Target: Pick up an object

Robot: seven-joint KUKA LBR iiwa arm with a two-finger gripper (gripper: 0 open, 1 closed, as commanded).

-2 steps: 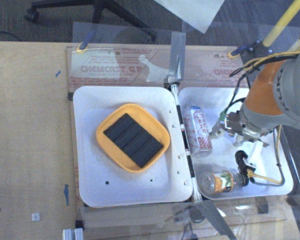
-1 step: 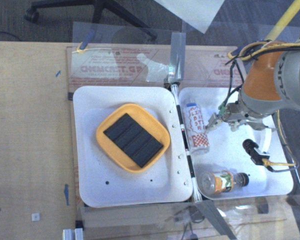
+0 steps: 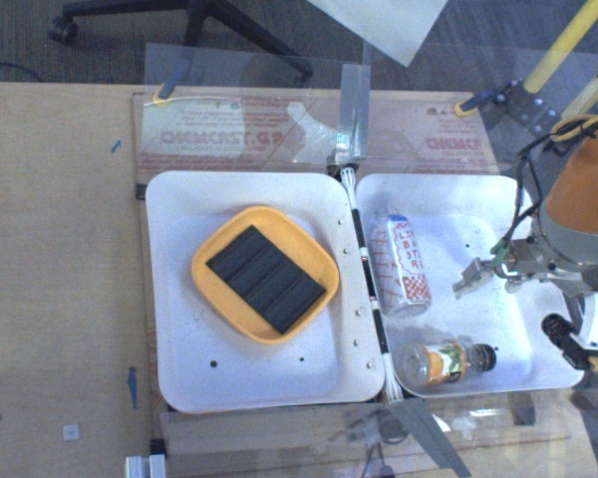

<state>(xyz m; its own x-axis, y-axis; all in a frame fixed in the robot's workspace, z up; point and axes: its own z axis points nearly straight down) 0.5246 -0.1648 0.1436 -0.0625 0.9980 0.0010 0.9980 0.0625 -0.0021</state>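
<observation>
The left bin (image 3: 169, 267) holds a yellow square dish with a black ribbed insert (image 3: 265, 279). In the right bin (image 3: 478, 202) a red-and-white checkered can (image 3: 404, 265) lies on its side near the divider. A clear bottle with an orange label and black cap (image 3: 447, 360) lies near that bin's front edge. My gripper (image 3: 475, 275) hangs over the right part of the right bin, to the right of the can and above the bottle in the image, with nothing visibly in it.
The grey arm with its orange band (image 3: 581, 202) comes in over the right bin's right rim. A divider rim (image 3: 364, 277) separates the two bins. Cables and a yellow pole (image 3: 568, 38) lie at the back right.
</observation>
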